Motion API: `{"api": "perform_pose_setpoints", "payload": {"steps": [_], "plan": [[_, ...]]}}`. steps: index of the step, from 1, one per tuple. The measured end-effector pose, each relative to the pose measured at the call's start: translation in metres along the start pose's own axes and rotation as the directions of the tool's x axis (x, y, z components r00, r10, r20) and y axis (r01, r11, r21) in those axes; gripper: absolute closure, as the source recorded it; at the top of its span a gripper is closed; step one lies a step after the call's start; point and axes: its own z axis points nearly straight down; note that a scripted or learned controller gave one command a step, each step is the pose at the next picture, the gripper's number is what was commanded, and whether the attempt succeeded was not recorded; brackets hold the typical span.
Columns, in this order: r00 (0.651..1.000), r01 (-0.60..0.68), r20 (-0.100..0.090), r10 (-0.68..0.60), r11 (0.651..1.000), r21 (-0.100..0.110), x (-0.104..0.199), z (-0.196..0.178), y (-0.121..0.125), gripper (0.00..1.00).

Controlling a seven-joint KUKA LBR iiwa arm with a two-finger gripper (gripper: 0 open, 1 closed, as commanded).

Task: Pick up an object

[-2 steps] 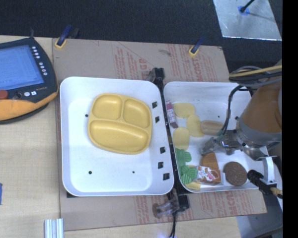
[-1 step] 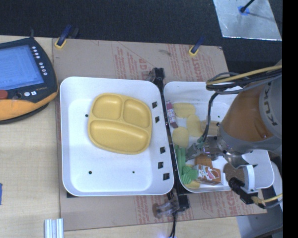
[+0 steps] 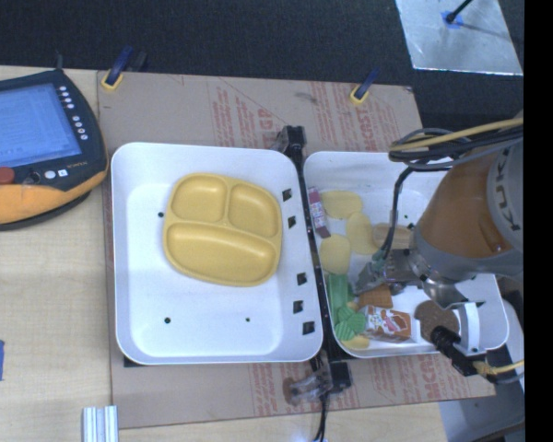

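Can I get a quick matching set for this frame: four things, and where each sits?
Things:
1. yellow divided plate
2. teach pendant
3. green item
4. yellow clamp

Places:
A. bench's far edge, upper left
B. left bin
C. right bin, near its left wall
D. on the bench, left of both bins

Pairs: 1-B, 2-D, 3-C, 4-A

Two white bins (image 3: 134, 247), black clips along their shared edge. Left: plain yellow divided plate (image 3: 225, 227). Right: pale yellow pieces (image 3: 343, 203), green item (image 3: 347, 319), orange-and-white printed packet (image 3: 388, 324). Arm (image 3: 470, 219) grey with orange band. Brown cardboard (image 3: 240, 109), red lettering. Pendant (image 3: 32, 145) grey and orange, blue screen.
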Motion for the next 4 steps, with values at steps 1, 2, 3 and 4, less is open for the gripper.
{"api": "perform_pose_setpoints", "payload": {"steps": [1, 2, 3, 4], "plan": [[1.000, 0.008, -0.002, -0.008, 1.000, -0.013, 0.090, -0.096, 0.050, 1.00], [1.000, 0.002, -0.001, -0.002, 1.000, 0.004, 0.124, -0.094, -0.002, 1.00], [1.000, 0.003, -0.002, -0.003, 1.000, -0.005, 0.165, -0.131, 0.014, 1.00], [1.000, -0.009, 0.001, 0.009, 1.000, 0.005, 0.075, -0.087, -0.015, 1.00]]}}
